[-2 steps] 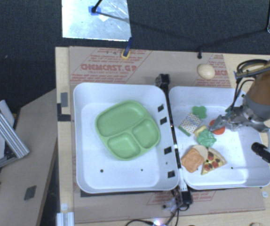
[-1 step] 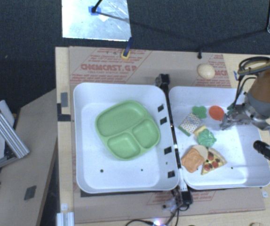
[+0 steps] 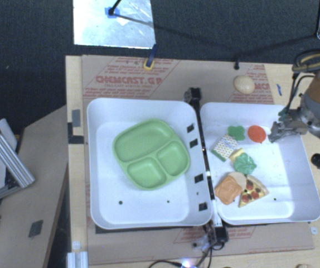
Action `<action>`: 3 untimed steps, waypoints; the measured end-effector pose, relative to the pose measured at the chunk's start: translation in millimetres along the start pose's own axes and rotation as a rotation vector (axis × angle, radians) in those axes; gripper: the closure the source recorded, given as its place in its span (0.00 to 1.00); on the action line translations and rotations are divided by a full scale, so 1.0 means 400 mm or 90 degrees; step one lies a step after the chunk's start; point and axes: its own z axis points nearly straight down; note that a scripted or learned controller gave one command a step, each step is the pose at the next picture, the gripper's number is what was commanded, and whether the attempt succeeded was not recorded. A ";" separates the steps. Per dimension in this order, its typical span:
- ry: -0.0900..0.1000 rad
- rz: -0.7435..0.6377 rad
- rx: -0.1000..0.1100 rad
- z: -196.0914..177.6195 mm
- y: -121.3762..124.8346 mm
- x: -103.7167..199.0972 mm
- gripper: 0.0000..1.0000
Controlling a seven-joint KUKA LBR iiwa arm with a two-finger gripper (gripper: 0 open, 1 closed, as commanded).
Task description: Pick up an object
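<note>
One arm leans in from the right; my pincer (image 3: 275, 133) hangs over the right bin (image 3: 299, 175), grip unreadable. Six toy foods (image 3: 242, 175), one green tray (image 3: 151, 154).

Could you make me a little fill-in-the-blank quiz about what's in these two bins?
1. The divided plate in the left bin is ____ in colour.
2. The pizza slice lies in the ____ bin.
3. The gripper hovers nearest the ____ round piece.
4. The plate has ____ compartments.

Missing words: green; right; red; three
</note>
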 end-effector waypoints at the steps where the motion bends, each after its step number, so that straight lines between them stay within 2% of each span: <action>1: 0.000 -0.001 -0.001 -0.164 0.009 -0.002 1.00; 2: 0.001 -0.001 0.002 -0.167 0.012 -0.002 1.00; 3: 0.003 -0.003 0.005 -0.146 -0.023 0.136 1.00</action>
